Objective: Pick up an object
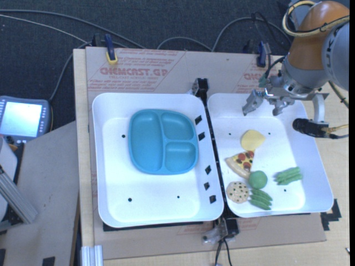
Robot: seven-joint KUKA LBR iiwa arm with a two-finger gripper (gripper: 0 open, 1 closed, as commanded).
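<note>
Right bin [310, 165] holds toy foods lying flat: yellow piece [252, 139], pizza slice [241, 163], cookie [237, 192].

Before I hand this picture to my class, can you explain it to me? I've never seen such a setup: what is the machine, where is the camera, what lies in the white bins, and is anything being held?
The machine is a robot arm, grey with an orange band, reaching in from the right. At its end is a two-finger gripper, its fingers spread, which hangs over the far part of the right bin with nothing between them.

One fixed camera looks down at a slant on a bench bearing two shallow white bins.

The left bin holds a blue divided tray. The right bin holds toy food: a yellow piece, a pizza slice, a green ball, a cookie and two green bean-like pieces.
</note>
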